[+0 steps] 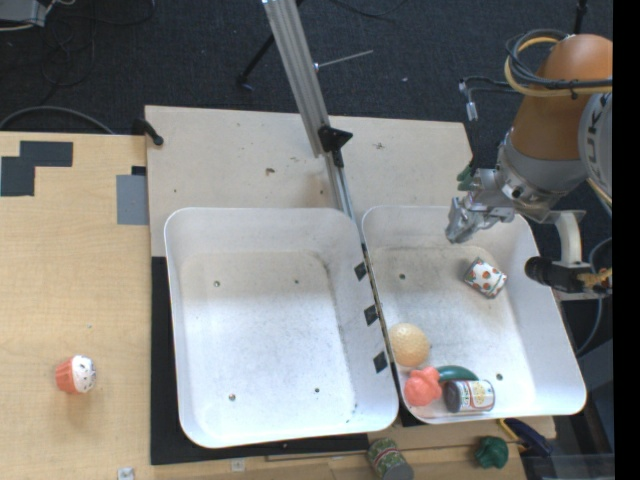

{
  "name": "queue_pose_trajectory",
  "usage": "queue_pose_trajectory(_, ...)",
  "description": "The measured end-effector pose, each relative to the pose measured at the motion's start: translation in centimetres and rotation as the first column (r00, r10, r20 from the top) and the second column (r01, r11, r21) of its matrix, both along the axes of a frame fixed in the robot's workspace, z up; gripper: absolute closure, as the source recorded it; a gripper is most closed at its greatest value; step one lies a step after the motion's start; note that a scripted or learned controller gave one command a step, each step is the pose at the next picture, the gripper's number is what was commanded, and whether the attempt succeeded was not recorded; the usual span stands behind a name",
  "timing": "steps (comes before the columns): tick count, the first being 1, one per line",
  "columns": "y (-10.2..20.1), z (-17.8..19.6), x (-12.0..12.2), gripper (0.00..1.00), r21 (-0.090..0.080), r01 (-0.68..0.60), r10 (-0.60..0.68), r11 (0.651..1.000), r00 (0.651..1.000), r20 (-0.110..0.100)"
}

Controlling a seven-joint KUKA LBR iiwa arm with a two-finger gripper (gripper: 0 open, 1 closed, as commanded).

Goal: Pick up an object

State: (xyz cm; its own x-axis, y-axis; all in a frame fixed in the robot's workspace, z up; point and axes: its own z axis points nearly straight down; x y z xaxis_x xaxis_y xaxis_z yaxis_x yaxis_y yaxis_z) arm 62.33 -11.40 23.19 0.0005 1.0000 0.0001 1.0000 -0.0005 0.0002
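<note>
The small box (484, 277), white with red marks, lies in the right bin (545, 368), at five o'clock from the gripper (462, 226). It looks light and stiff; grip its flat sides.

bins (262, 230): 2 | items in right bin (485, 278): 5 | arm (560, 108): 1

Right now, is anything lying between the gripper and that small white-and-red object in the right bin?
No. In the camera view, only bare white floor of the right bin separates the gripper from the white-and-red object.
</note>
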Motion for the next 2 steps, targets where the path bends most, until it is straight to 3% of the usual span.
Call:
queue_pose_trajectory(1,5.2,-1.1,-0.7,1.00,0.002,-0.004,0.004,1.000,1.000,-0.005)
queue_pose_trajectory(2,10.3,0.1,-1.7,1.00,0.002,-0.004,0.004,1.000,1.000,-0.004)
